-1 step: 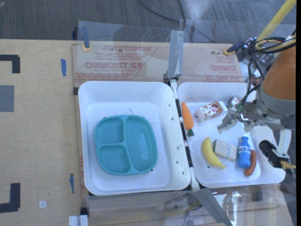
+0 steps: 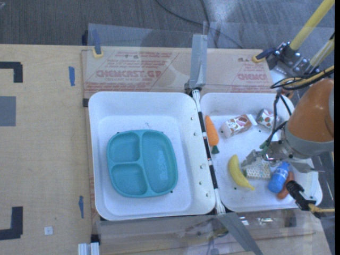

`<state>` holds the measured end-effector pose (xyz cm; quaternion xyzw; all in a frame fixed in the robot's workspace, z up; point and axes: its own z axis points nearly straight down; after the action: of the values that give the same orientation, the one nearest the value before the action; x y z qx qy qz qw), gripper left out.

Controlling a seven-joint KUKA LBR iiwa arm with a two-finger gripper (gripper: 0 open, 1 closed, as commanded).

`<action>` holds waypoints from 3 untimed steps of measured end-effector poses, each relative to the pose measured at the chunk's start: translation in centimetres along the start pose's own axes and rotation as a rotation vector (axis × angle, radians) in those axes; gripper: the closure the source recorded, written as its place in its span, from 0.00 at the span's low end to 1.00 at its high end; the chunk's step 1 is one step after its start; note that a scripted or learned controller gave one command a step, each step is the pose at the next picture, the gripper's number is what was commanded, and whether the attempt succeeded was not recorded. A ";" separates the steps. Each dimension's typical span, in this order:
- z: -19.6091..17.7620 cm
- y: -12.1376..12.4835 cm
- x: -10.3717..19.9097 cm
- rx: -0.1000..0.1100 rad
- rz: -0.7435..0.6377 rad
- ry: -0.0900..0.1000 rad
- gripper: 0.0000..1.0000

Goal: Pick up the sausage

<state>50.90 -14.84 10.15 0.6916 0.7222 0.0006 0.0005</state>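
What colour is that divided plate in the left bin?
Teal, a blue-green, all over. The divided plate shows plainly in the camera view.

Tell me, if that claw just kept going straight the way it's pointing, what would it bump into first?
Probably the banana. The gripper points toward the view's left, low in the right bin, with the banana just ahead. Its height above the bin is hard to judge, so it might pass over.

The sausage [image 2: 283, 192], a small reddish-orange piece, lies near the front right corner of the right bin [image 2: 234, 198], mostly hidden, touching the lower end of a blue bottle [image 2: 278, 177].
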 end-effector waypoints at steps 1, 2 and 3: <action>-1.0 3.0 -7.1 -0.002 -0.012 0.002 0.00; 0.4 -2.1 -4.5 -0.033 0.082 -0.010 0.00; -3.8 -3.2 -6.4 -0.001 -0.005 -0.001 0.00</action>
<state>48.01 -21.38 13.91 0.6900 0.7238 0.0003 0.0013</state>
